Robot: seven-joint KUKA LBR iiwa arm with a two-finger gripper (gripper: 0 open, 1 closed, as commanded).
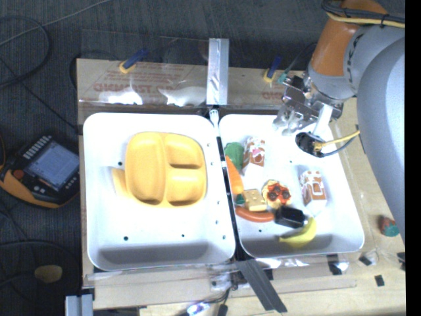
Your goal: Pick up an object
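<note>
My gripper hangs over the far edge of the right bin, above bare white floor, with nothing seen between its fingers. Toy food lies in that bin: a small cake slice beside a green piece, an orange carrot, a yellow cube on a red piece, a round pizza-like piece, a black block, a yellow banana and another cake piece. The nearest item, the cake slice, is below and left of the gripper.
The left bin holds a yellow divided tray. A metal strip stands at the back between the bins. The grey arm with its orange band fills the upper right. A handheld device lies on the floor at left.
</note>
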